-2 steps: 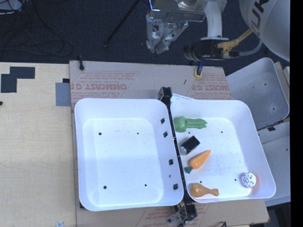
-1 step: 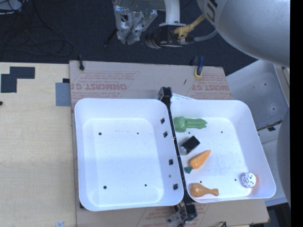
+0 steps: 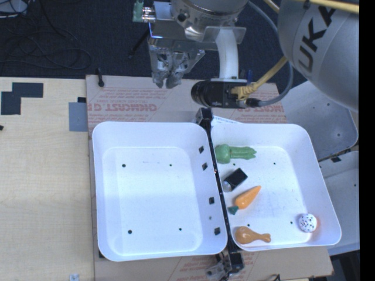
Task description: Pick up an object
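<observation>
Both bins, the left bin (image 3: 111, 136) and the right bin (image 3: 293, 134), look like smooth, slightly glossy white plastic. They sit on a matt brown cardboard sheet (image 3: 135, 101) with red print. The gripper (image 3: 169, 69) looks like bare, dull metal. The carrot (image 3: 248, 196) has a smooth plastic sheen.

1. I see my gripper (image 3: 169, 75) hanging above the cardboard sheet (image 3: 146, 105), beyond the far edge of the left bin (image 3: 111, 139); there is nothing between its fingers.
2. In the right bin (image 3: 293, 139), along its left side, lie a green toy (image 3: 234, 153), a black block (image 3: 235, 178), an orange carrot (image 3: 246, 197) and a tan gourd-shaped piece (image 3: 252, 235).
3. A white speckled ball (image 3: 307, 222) sits near that bin's near right corner.
</observation>
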Motion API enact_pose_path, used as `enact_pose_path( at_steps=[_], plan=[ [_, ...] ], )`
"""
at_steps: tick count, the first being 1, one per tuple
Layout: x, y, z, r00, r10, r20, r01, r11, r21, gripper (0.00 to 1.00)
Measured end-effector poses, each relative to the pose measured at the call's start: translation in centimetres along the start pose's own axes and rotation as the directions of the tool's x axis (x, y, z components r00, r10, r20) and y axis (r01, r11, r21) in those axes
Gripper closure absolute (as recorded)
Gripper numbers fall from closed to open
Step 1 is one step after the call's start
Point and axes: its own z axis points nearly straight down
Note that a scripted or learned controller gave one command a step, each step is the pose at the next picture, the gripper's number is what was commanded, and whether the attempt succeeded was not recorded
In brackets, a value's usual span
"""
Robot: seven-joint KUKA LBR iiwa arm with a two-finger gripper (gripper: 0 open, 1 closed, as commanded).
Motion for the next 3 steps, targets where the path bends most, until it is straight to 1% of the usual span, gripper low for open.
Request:
enact_pose_path(
  at_steps=[1,2,3],
  plan=[
    [0.0,-6.5,0.1,1.0,0.0,0.0,0.0,1.0,-0.001,1.0],
    [0.1,-4.9,0.1,1.0,0.003,0.001,-0.003,1.0,-0.004,1.0],
    [0.2,-5.0,-0.8,1.0,-0.003,0.002,0.003,1.0,0.0,1.0]
  ],
)
